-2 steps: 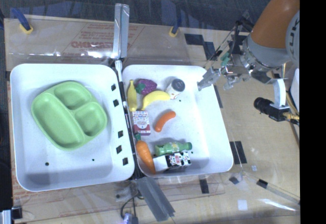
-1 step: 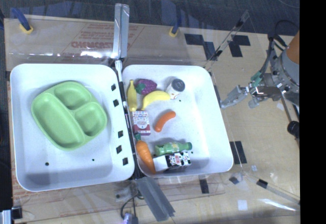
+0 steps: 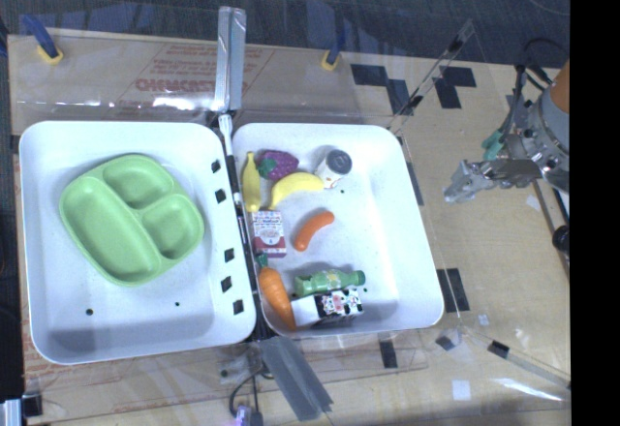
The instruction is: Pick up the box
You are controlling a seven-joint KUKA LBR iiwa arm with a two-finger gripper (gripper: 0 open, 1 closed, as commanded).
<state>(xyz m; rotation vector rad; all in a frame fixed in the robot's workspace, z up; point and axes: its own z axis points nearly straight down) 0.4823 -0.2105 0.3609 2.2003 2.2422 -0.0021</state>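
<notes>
Right bin (image 3: 412, 221), the landmark: the left bin (image 3: 39, 250) adjoins it, holding a green divided plate (image 3: 131, 216). The gripper (image 3: 463, 184) hangs outside the right bin's right wall, over the bench; its finger state cannot be told. The box (image 3: 268, 232) lies by its left wall, beside an orange sausage (image 3: 312, 229).

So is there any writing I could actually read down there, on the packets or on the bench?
Red lettering on the clear sheet behind the bins: mirrored and blurred, unreadable.
Small red and white box: print too small to read.
Cow-patterned carton: no legible words.
Green bottle: label too blurred.
</notes>
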